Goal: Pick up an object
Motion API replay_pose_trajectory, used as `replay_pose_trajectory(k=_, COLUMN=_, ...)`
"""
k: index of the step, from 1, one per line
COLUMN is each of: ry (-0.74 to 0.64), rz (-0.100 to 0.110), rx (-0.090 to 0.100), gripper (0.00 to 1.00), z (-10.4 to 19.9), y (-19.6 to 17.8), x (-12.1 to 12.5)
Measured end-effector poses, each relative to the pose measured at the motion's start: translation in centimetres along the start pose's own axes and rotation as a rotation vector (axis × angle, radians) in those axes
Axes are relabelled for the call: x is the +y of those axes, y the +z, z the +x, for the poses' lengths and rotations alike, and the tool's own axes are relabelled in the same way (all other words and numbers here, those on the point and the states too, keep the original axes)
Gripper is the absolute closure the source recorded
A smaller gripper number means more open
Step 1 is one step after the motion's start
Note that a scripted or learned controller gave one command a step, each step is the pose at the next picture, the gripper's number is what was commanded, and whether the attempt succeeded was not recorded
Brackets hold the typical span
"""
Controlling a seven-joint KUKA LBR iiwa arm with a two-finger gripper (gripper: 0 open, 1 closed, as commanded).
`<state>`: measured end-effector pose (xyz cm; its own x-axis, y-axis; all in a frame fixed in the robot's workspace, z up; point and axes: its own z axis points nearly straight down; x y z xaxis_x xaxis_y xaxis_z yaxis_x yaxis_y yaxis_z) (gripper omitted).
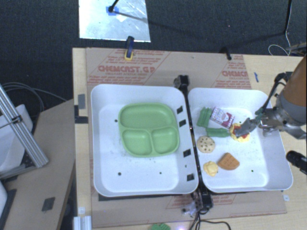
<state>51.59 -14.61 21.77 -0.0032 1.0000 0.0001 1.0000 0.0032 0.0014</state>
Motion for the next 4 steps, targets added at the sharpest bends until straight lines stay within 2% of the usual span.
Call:
replay_pose_trajectory(k=1, ry=-0.004, rz=-0.004, rx=-0.003, gripper=0.00, z=-1.0, y=7.6, x=6.6)
replay_pose_trajectory(k=2, ry=-0.004, rz=-0.007, rx=-0.002, gripper=0.00, z=-2.7, y=12.3, x=12.8)
replay_pose_trajectory(k=3, ry=-0.005, rz=-0.005, rx=0.000, gripper=0.00, z=1.3, y=9.3, x=15.5)
replay_pose_trajectory(k=4, ry=0.004, rz=-0.004, rx=-0.003, gripper=0.00, z=-3.3, y=8.8, x=15.3)
